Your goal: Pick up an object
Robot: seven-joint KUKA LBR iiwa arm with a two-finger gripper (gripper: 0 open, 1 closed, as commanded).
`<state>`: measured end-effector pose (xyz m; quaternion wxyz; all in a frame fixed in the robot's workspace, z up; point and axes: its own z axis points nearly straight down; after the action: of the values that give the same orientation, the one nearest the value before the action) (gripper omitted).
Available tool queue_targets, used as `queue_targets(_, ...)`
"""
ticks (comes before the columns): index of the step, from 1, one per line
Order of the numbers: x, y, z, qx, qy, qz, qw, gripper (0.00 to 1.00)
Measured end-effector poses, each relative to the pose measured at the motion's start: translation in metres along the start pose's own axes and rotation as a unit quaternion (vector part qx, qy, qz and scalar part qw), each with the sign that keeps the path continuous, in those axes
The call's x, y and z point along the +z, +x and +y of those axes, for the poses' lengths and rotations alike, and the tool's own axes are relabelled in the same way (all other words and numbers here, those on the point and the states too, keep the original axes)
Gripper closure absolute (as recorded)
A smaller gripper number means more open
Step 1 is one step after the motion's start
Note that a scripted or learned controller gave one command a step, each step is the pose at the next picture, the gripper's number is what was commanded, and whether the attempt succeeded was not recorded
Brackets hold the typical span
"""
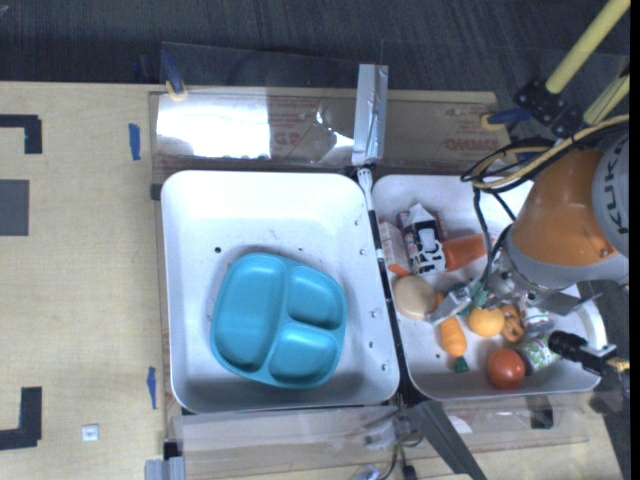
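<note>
I am seeing the right bin (440, 190) crowding with a carton (422, 240), bun (415, 296), carrot (453, 336) and tomato (507, 367) lying close together. The left bin (200, 218) is offering open floor around the blue tray (279, 318).

Grey arm (610, 183), orange band, black cables

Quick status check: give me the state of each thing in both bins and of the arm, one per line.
Blue divided plate: flat in the left bin, right side up.
Tomato: loose in the right bin, near the front edge.
Carrot: lying loose, untouched.
Egg-shaped piece: resting by the divider.
Small carton: lying on its side.
Gripper: low among the toys; grasp unclear.
</note>
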<state>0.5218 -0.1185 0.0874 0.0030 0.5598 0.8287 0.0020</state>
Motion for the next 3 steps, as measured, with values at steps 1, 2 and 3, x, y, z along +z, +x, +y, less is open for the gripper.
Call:
queue_targets(1,-0.101,0.041,0.017,-0.083,-0.001,0.0,0.9965,0.0)
queue_targets(2,0.0,0.029,-0.032,-0.164,0.0,0.0,0.9865,0.0)
queue_targets(3,-0.012,0.028,-0.029,-0.162,-0.004,-0.003,0.9867,1.0)
